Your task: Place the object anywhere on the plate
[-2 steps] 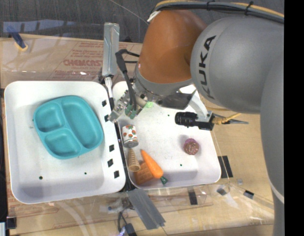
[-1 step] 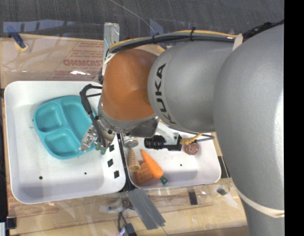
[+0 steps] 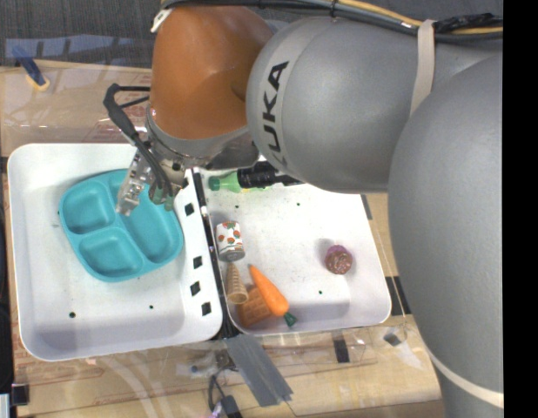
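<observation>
The grey KUKA arm (image 3: 356, 94), orange-banded above the wrist, reaches in from the right, its gripper (image 3: 140, 190) pointing downward.

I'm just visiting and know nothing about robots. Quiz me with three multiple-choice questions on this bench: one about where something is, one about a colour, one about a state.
1. Where does the carrot lie?
A. left bin
B. right bin
C. on the plate

2. What colour is the plate?
A. turquoise
B. red
C. yellow

3. How do the plate's compartments look?
A. piled with toys
B. covered by a lid
C. bare

Answers:
1. B, the carrot lies near the right bin's front wall.
2. A, it is a turquoise divided plate in the left bin.
3. C, nothing lies in its three compartments, and the gripper hangs over its top edge.
</observation>
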